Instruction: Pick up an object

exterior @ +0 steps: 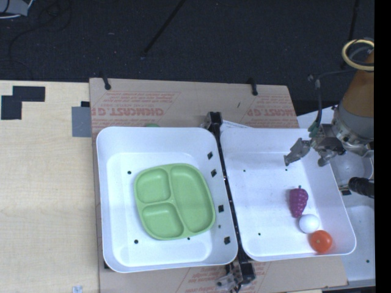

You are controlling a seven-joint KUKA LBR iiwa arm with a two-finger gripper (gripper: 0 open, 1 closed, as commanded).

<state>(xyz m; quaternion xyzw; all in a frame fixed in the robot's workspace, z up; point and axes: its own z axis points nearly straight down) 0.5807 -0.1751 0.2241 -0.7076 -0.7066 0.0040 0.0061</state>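
**Arm poised over right bin, fruit waiting below**

A grey KUKA arm with an orange band reaches in from the right, its gripper point(310, 152) hanging over the upper right part of the right-hand bin point(256, 182). Its two fingers stand apart and released, with nothing between them. Three candidates lie grouped toward the bin's lower right corner: a purple bunch of grapes point(298, 201), a white ball point(308, 223) just beside and below it, and an orange tomato-like fruit point(320, 241) nearest the corner. The left bin point(116, 163) holds a green divided plate point(174, 201), well apart from the arm. The task appears to be at the approach stage, no grasp made. The next move likely calls for travelling toward the cluster and descending on one item, the grapes being nearest.
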